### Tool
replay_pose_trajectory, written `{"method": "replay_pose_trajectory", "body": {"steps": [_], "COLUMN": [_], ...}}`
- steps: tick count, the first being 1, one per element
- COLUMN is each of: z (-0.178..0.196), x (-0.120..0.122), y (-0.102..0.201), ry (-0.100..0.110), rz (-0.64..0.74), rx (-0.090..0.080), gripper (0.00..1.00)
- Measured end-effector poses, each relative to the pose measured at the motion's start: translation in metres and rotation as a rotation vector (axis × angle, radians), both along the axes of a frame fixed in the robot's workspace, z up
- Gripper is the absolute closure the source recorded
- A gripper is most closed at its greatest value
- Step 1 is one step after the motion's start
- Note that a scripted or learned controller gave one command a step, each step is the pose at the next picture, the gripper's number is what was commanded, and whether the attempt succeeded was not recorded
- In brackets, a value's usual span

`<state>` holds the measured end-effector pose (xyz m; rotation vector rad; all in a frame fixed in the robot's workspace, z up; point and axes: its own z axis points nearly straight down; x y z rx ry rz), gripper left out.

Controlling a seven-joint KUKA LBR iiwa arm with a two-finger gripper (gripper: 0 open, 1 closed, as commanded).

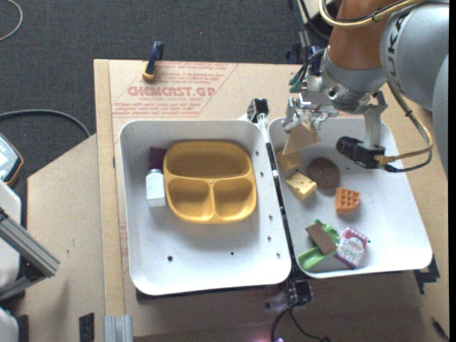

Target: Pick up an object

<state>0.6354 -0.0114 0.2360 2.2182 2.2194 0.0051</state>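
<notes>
My gripper (305,120) hangs over the back left corner of the right bin (399,212). A tan wedge (298,140) hangs tilted from between its fingers, with its top edge caught there. Below the wedge, by the bin's left wall, lies another tan piece (288,164). Further forward lie a yellow cheese block (301,185), a round brown patty (324,172) and an orange waffle (347,200).
At the right bin's front lie a green item (311,256) with a brown piece (322,239) on it, and a pink and white carton (351,248). The left bin (142,255) holds a yellow divided plate (210,180), a white bottle (154,188) and a dark purple item (157,155).
</notes>
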Motion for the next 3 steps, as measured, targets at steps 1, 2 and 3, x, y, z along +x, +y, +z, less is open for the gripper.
{"method": "replay_pose_trajectory", "body": {"steps": [1,2,3], "z": [-0.016,-0.001,-0.019], "x": [-0.009,-0.003,0.004], "y": [0.006,-0.003,0.001], "ry": [0.009,0.001,0.007], "rz": [0.0,-0.001,0.0], "rx": [0.001,0.0,0.0], "gripper": [1.0,1.0,1.0]}}
